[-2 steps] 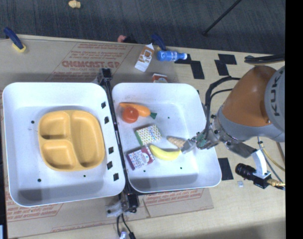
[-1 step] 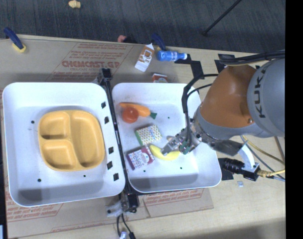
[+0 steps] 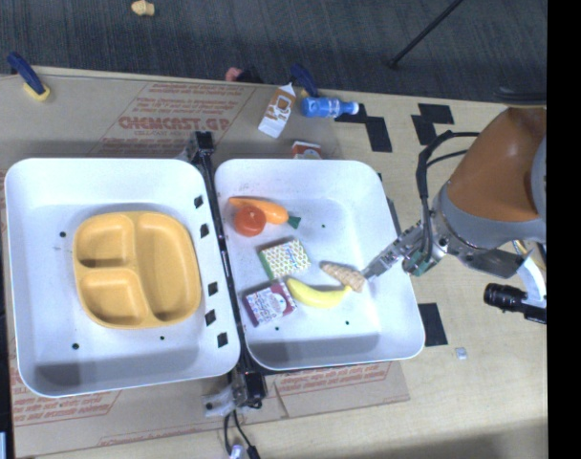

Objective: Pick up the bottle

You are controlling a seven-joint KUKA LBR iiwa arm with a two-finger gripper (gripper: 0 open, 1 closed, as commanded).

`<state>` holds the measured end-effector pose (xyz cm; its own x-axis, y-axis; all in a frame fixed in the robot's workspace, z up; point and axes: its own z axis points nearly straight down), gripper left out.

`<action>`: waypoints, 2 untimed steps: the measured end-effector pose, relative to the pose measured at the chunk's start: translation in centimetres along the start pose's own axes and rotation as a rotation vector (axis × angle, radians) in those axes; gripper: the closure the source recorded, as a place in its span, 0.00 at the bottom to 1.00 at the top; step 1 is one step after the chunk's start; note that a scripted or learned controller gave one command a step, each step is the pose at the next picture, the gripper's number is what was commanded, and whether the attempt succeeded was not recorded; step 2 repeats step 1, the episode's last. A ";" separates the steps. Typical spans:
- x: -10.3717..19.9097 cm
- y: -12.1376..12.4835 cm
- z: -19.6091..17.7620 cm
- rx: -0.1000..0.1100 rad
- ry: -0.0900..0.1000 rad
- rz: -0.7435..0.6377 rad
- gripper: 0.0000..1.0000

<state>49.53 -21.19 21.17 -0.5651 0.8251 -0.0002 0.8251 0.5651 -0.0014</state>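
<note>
Gripper [image 3: 375, 268] hangs over the right bin [image 3: 367, 182], finger state unclear to you, while the bottle [image 3: 324, 107] lies outside on the bench [image 3: 415, 371] — expect a wrong-object grab.

Bench [image 3: 482, 371] — 2 bins [image 3: 32, 285], bottle [image 3: 321, 108]

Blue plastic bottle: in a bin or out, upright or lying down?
Out, lying down. The blue plastic bottle rests on its side on the cardboard bench top, beyond the right white bin.

Blue bottle [image 3: 327, 108] on the bench behind the right bin [image 3: 401, 295]; claw [image 3: 378, 268] beside a banana [image 3: 318, 295].
</note>
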 end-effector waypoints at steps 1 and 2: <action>1.1 -1.5 -0.5 0.000 0.003 -0.239 1.00; 1.1 -1.5 -0.5 0.000 0.003 -0.239 1.00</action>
